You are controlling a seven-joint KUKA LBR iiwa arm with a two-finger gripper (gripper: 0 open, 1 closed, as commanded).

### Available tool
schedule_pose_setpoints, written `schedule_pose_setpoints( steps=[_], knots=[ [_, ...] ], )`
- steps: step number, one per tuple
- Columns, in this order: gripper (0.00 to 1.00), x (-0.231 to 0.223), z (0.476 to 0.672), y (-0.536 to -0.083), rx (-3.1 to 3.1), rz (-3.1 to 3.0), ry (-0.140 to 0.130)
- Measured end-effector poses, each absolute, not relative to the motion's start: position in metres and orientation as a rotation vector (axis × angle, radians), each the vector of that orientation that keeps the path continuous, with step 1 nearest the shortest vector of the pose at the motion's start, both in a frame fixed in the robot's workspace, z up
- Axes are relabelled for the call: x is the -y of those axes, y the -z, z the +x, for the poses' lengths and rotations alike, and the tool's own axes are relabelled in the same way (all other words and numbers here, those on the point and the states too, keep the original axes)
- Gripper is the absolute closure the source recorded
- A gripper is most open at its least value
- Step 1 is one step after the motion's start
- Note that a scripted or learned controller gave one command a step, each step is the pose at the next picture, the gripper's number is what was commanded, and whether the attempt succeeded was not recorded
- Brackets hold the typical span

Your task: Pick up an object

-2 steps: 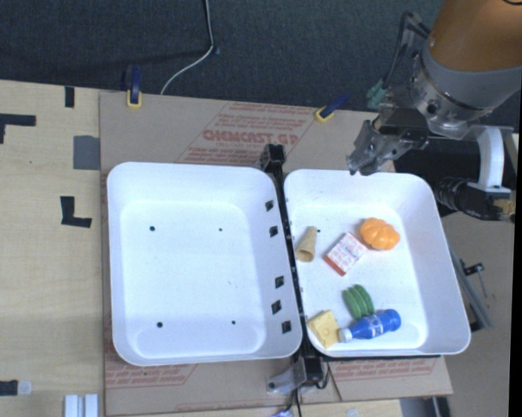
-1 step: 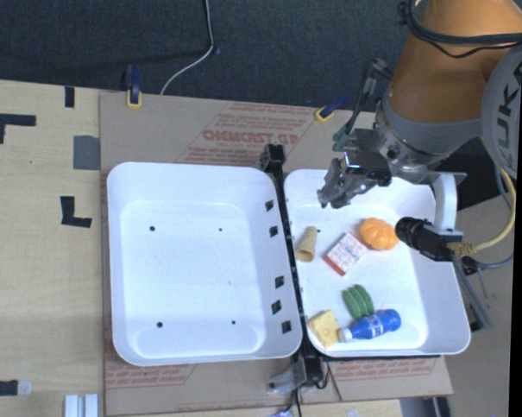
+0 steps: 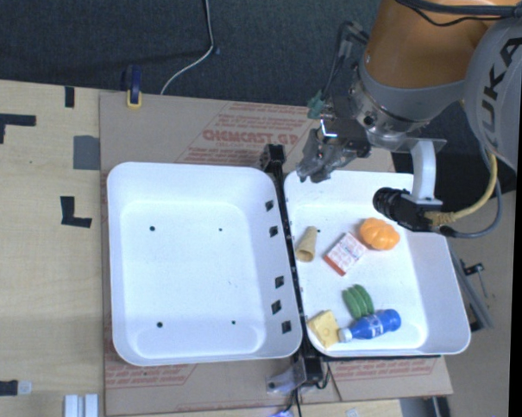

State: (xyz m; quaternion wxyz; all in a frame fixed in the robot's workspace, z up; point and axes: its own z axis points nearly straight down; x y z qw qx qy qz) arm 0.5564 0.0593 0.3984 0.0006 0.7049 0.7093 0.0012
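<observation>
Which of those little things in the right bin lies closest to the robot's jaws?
The tan cone, beside the divider, below the gripper. The orange fruit and blue bottle lie farther off.

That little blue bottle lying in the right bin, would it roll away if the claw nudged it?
Probably, yes. The blue bottle lies on its side and looks round, so a sideways push would likely roll it. The green item touching it might stop it one way. It looks like smooth plastic, so it may also slip in a pinch.
</observation>
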Motion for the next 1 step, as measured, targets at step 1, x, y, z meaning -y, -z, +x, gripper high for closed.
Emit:
schedule_pose_setpoints(
  steps=[1],
  knots=[
    [1.00,-0.0257,0.5223,-0.3507,-2.221,2.227,0.010]
  ],
)
